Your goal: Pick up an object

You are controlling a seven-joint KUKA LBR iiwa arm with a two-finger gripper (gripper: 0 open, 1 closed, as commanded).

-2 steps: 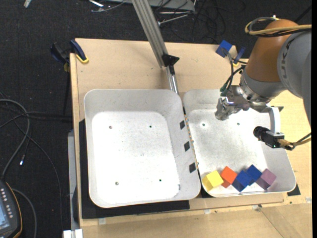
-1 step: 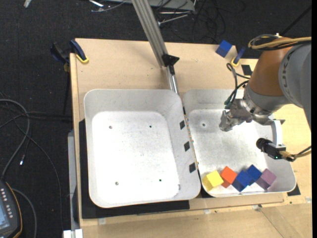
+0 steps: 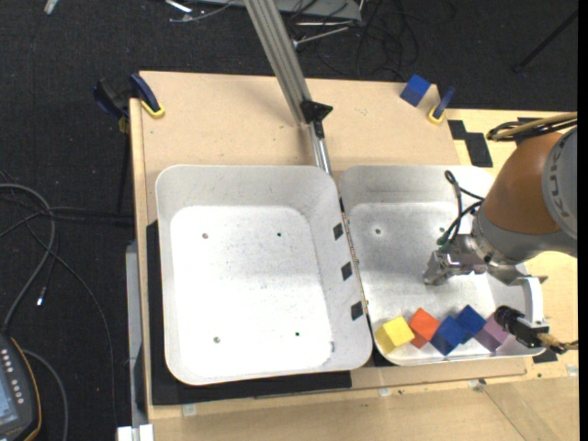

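Note:
Several small blocks lie along the front edge of the right bin (image 3: pixel 395 200): a yellow block (image 3: pixel 396 333), an orange block (image 3: pixel 424 326), a blue block (image 3: pixel 457 329) and a purple block (image 3: pixel 493 331). My gripper (image 3: pixel 442 270) hangs over the right bin's floor, just behind the blocks and apart from them. Nothing shows between its fingers. The arm's orange band (image 3: pixel 528 184) sits above it at the right.
The left bin (image 3: pixel 243 274) lies beside the right one. A metal pole (image 3: pixel 280 49) slants across the bench's back. A loose blue block (image 3: pixel 416 89) and clamps sit on the bench's far edge.

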